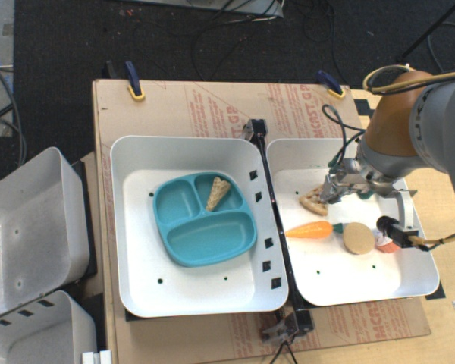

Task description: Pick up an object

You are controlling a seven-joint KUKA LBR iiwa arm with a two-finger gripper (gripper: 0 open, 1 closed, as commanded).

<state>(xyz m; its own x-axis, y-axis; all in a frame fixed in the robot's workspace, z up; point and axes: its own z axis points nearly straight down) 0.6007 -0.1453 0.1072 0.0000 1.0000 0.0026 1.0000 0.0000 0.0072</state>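
In the right bin [349,287] lie an orange carrot [309,231], a tan round cookie-like disc [357,238], a small red and white item [384,240] at the disc's right, and a tan pizza-slice piece [314,199]. My gripper [334,190] hangs low over the pizza-slice piece at its right end, close to or touching it. The arm hides how its fingers stand. In the left bin [136,203] a teal divided plate [205,237] holds a tan bread-like wedge [218,194] in its upper right compartment.
A black divider strip [267,203] runs between the two bins. Cables [409,237] hang from the arm over the right bin's right side. Grey plastic tubs [26,226] stand off the bench at the left. Clamps [135,82] hold the cardboard board at the back.
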